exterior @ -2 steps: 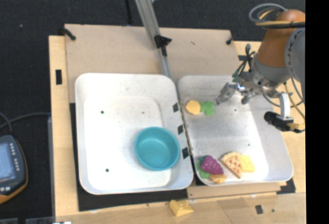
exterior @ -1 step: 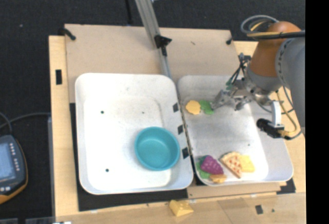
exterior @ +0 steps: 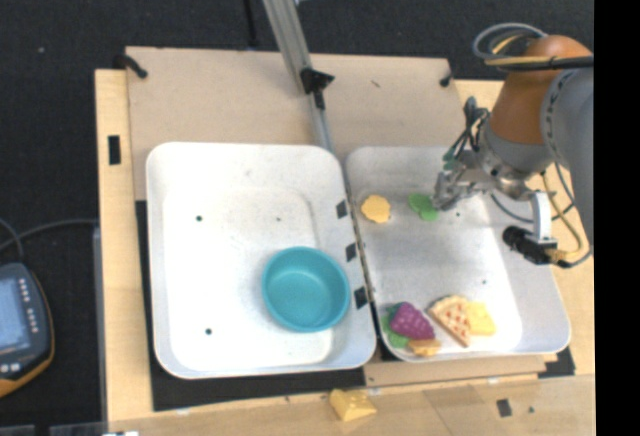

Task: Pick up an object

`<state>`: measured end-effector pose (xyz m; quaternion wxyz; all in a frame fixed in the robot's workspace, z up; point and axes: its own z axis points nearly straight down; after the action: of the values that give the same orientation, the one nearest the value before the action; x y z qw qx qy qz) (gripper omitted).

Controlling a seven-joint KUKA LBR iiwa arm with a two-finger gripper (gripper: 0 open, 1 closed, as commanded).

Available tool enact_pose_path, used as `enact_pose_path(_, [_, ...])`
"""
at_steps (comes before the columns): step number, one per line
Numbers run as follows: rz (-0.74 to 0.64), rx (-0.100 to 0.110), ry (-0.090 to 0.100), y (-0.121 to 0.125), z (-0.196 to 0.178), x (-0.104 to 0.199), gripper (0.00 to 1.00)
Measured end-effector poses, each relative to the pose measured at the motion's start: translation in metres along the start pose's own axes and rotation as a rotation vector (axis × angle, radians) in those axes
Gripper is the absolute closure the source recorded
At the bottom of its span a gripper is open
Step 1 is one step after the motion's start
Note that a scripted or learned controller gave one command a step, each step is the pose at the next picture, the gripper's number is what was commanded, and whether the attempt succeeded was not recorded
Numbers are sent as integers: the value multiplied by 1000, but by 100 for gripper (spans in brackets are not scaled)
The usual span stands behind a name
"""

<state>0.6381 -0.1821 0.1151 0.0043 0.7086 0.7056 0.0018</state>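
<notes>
A small green object lies near the back of the right bin, just left of the gripper; whether the fingers touch or clasp it, I cannot tell. A yellow piece sits nearby. The left bin holds 1 teal bowl.

Arm reaches into right bin; gripper low beside green piece. Yellow round piece near divider. Purple grapes, waffle slice at front edge. Teal bowl in left bin.
</notes>
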Motion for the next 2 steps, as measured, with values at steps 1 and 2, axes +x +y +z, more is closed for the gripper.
enact_pose_path(1, [-7,1,3,13,-54,-2,100])
enact_pose_path(2, [-8,4,3,14,-105,-3,100])
